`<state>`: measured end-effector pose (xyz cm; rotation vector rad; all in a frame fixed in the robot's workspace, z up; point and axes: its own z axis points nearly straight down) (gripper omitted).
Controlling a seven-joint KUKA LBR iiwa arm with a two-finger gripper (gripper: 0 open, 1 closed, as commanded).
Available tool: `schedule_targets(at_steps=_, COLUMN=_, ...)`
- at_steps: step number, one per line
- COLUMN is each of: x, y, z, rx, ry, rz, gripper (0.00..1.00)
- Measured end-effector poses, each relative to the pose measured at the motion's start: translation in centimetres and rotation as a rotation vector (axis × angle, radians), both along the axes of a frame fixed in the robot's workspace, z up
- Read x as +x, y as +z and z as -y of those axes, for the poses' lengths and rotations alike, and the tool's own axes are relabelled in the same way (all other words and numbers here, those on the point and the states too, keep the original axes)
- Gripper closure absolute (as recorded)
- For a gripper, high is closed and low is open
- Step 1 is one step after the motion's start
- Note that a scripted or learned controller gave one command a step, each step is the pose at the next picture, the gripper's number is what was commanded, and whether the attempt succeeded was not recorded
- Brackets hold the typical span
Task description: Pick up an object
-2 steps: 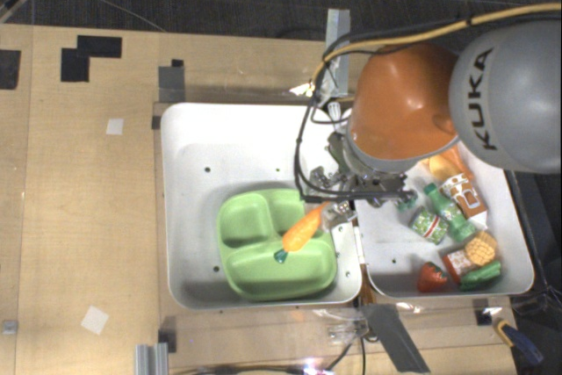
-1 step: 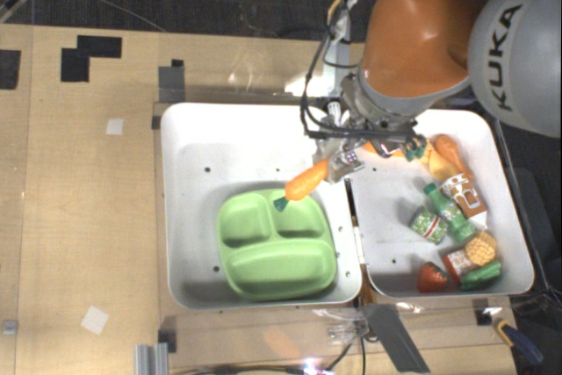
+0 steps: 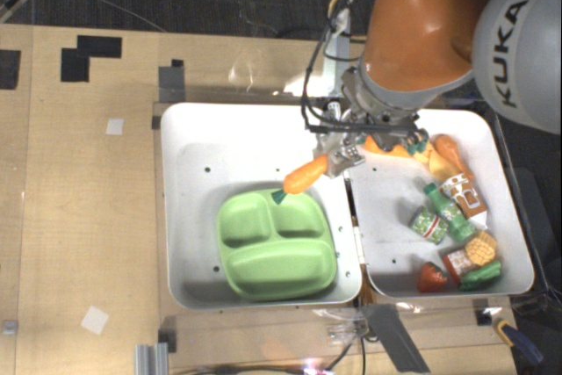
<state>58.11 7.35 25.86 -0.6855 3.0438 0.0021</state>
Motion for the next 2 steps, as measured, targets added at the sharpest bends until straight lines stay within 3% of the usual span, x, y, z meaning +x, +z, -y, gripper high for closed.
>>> schedule_targets(at_steps=2, x=0.4, y=2.5, z=-0.3, rx=0.005, ry=0.004, rz=0.02, gripper=1.0)
